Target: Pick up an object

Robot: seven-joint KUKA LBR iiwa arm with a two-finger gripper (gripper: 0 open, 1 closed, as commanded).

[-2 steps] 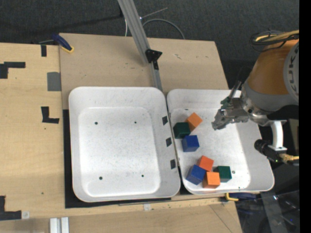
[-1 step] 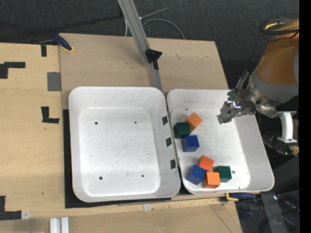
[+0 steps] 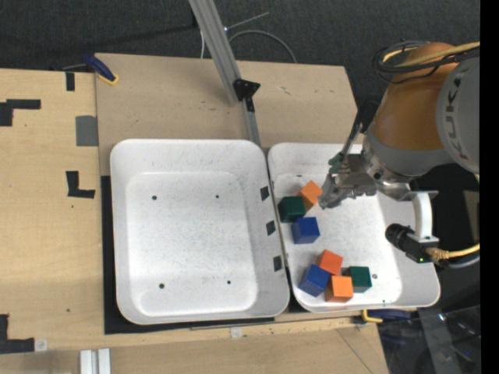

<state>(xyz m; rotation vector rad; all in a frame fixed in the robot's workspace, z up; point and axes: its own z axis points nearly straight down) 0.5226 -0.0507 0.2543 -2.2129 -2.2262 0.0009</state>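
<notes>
Several small blocks lie in the right bin (image 3: 390,236). An orange block (image 3: 311,192), a dark green block (image 3: 292,207) and a blue block (image 3: 306,229) cluster near the bin's left side. Lower down sit a blue block (image 3: 316,280), an orange-red block (image 3: 330,262), an orange block (image 3: 341,287) and a green block (image 3: 359,277). My gripper (image 3: 330,195) hangs low in the right bin, just right of the upper orange block and touching or nearly touching it. Its fingertips are dark and blurred against the bin.
The left bin (image 3: 191,228) sits beside the right one, sharing a raised rim (image 3: 274,224). A slanted metal pole (image 3: 222,45) crosses the bench behind the bins. The arm's body (image 3: 417,123) overhangs the right bin's far right part.
</notes>
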